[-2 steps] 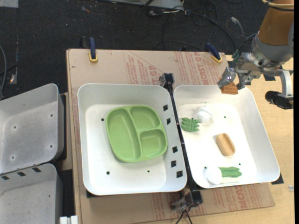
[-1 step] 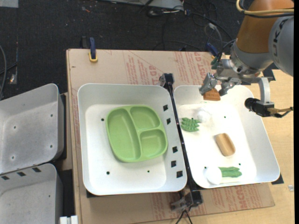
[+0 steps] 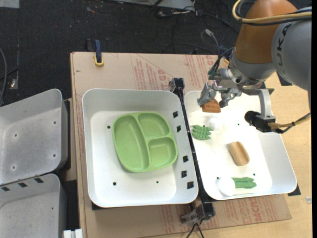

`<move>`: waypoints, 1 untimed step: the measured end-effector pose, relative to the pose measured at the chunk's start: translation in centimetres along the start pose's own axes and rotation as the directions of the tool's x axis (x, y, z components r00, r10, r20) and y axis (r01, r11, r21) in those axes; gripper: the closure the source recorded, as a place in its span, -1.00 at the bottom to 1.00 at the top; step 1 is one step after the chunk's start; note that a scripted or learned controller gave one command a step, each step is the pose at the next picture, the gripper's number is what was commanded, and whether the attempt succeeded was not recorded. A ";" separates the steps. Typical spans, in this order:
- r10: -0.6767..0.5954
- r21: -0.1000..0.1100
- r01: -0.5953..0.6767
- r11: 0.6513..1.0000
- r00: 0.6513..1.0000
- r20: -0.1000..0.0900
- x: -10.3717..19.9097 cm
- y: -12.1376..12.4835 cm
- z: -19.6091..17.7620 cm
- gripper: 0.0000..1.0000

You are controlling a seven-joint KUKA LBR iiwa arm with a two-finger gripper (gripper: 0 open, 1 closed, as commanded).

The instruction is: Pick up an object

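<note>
Over the right-hand bin (image 3: 277, 152), seen from the fixed overhead camera, the gripper (image 3: 214, 97) hangs near the bin's far left corner with a small orange-brown block (image 3: 211, 106) between its fingertips; the two fingers sit narrow, pinched on the block's upper part, and the block appears lifted just clear of the white floor, though the slant of the view makes the gap hard to judge. The piece looks like a rigid toy food, light and stiff, probably smooth plastic and so a little slippery; a grip across its flat sides, as now, seems the safest hold, since a pinch near a corner could let it twist out.

Just below it lies a green leafy piece (image 3: 201, 132), near the bin's left wall. A tan bread-like roll (image 3: 239, 153) rests in the middle of the bin, rounded and likely to roll under a glancing touch. Near the front edge a green ridged piece (image 3: 244, 183) lies touching a white disc (image 3: 227, 186).

The left bin (image 3: 94, 113) holds a green divided plate (image 3: 145, 142), broad and shallow, awkward for a two-finger pinch except at its rim.

Red mirrored printing shows on the cardboard (image 3: 143, 73) under the bins, but it cannot be read. Part of a letter marking shows on the arm (image 3: 290, 38), too cropped to make out.
</note>
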State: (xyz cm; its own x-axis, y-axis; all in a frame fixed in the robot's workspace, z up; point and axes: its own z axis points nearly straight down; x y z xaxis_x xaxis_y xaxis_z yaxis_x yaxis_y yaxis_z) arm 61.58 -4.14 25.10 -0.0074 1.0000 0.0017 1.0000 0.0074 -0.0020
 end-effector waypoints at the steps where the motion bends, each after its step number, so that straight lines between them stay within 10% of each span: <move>1: 0.001 0.000 -0.001 1.000 1.000 0.001 4.5 -1.3 -0.1 1.00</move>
State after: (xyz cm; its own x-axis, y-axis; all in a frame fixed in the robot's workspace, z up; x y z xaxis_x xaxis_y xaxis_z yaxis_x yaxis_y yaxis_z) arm 60.27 0.36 25.24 -0.0065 1.0000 0.0008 1.0000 0.0065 -0.0022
